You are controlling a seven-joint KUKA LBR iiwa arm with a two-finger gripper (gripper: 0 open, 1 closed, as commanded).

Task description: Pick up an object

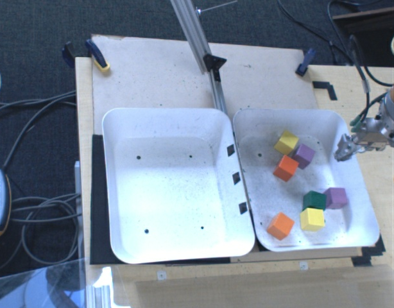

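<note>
Nearest the camera, an orange cube (281,225) sits by the front edge of the right bin (359,183), with a yellow cube (312,219) just to its right. Touching that yellow cube from behind is a green cube (314,201), itself pressed against a purple cube (337,197). Toward the bin's back wall, a second yellow cube (287,142), a second purple cube (305,154) and a second orange cube (287,168) huddle in a tight cluster. At the bin's right rim hangs the gripper (344,151), nothing between its fingers; whether they are spread or closed cannot be made out. Beside it, the left bin (113,165) shows only dark specks. A slanted metal rail (190,24) crosses the bench's back edge. No legible writing appears anywhere.
</note>
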